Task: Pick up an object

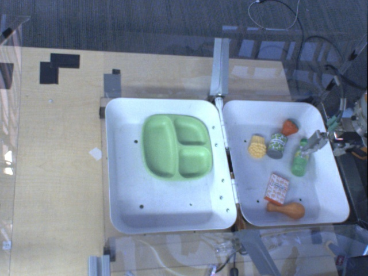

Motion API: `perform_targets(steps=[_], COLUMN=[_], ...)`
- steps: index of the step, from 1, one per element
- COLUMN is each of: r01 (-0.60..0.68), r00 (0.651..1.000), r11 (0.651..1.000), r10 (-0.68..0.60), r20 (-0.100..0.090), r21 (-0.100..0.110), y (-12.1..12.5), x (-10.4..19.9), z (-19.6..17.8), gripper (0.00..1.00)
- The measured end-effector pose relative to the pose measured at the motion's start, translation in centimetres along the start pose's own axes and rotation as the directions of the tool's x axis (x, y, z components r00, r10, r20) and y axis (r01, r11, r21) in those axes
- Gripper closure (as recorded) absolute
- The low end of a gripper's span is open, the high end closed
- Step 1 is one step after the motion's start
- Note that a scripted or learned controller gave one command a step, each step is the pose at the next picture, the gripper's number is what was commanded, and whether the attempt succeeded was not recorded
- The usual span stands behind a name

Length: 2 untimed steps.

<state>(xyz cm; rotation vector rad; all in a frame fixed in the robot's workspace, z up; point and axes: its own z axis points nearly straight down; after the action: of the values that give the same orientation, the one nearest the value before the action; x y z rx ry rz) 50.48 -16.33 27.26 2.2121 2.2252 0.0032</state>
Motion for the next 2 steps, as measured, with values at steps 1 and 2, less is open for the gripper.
perform_targets(steps=[1,2], r01=[-0.05,0.037], r00=[0.999,0.999], r11=[0.999,0.999], r10=[0.05,-0.037], r20=[-0.001,0.003], r21=[0.002,-0.014], y=[3.4,-1.3], x=[2.2,4.4], z=[16.3,18.2], gripper=[0.0,0.0])
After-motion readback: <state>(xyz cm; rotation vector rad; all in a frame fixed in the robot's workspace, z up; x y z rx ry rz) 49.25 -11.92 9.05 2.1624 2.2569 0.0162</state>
